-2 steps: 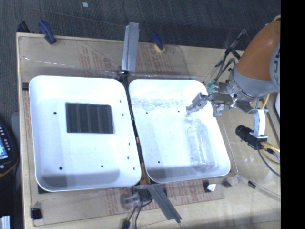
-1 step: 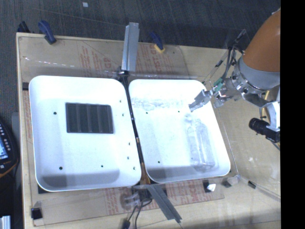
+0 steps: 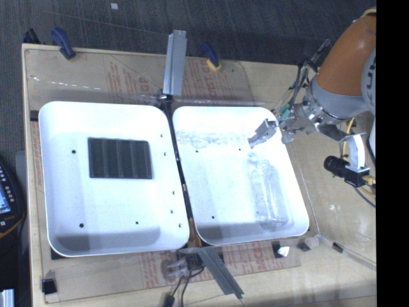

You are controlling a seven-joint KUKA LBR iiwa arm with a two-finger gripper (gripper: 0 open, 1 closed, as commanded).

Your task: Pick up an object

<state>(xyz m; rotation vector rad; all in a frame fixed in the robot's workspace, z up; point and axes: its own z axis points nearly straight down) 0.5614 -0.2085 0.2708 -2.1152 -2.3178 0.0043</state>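
Observation:
A clear plastic bottle (image 3: pixel 268 196) lies lengthwise along the right side of the right bin (image 3: pixel 217 229). It is see-through and faint against the white floor. A dark grey ribbed rectangular block (image 3: pixel 120 158) lies flat in the left bin (image 3: pixel 57 229), toward its upper middle. My gripper (image 3: pixel 263 133) hangs over the upper right corner of the right bin, a little beyond the bottle's far end and apart from it. Nothing shows in the gripper.
The grey arm with its orange band (image 3: pixel 342 56) reaches in from the right, over the bench beside the right bin. A metal bar (image 3: pixel 175 62) stands behind the gap between the bins. Blue clamps (image 3: pixel 62 43) hold the bench's back edge.

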